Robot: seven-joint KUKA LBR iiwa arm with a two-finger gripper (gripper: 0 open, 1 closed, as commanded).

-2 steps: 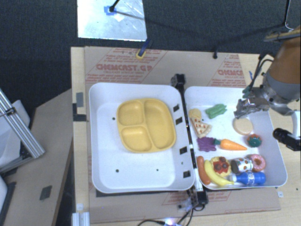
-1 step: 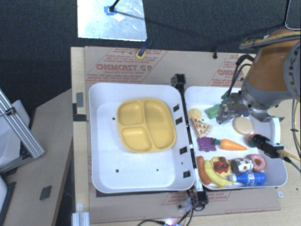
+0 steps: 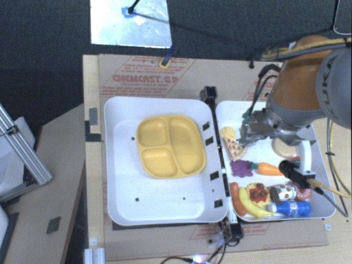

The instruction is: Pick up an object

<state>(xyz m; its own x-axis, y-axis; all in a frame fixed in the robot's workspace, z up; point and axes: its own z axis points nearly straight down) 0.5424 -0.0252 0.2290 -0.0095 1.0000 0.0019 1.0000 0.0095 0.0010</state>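
Pizza slice (image 3: 233, 147): I take this toy as the likely target. It lies in the right bin (image 3: 324, 205), near its left wall, just beside a pale bread-like piece (image 3: 227, 132) above it.
Jaws (image 3: 248, 138): they hang close over the pizza slice, at its right side. I see dark parts there, but I cannot tell if they are released or clenched, and I see nothing between them.
Risk at the grasp: I judge that the pizza slice is flat and thin, so the jaws may close above it and take only air.
Risk from neighbours: the purple toy (image 3: 241, 168) is just below the slice and the bread-like piece touches or nearly touches it. A descent that is a little off can push these, or pinch two things together.
Risk from the wall: the slice is near the divider (image 3: 218, 147) between the bins, so I fear the outer side of the jaws can hit this edge.
Other toys: a carrot (image 3: 268, 169), a banana (image 3: 248, 203), a blue bottle (image 3: 290, 208) and more pieces crowd the lower part of the right bin. They are apart from the jaws, so I expect no trouble from them now.
Arm (image 3: 300, 87): its big body covers the upper right part of the bin, so I cannot check what lies under it.
Left bin (image 3: 124, 202): it holds a yellow divided plate (image 3: 169, 146), well apart from the work.
Surface (image 3: 143, 76): cardboard lies under both bins.
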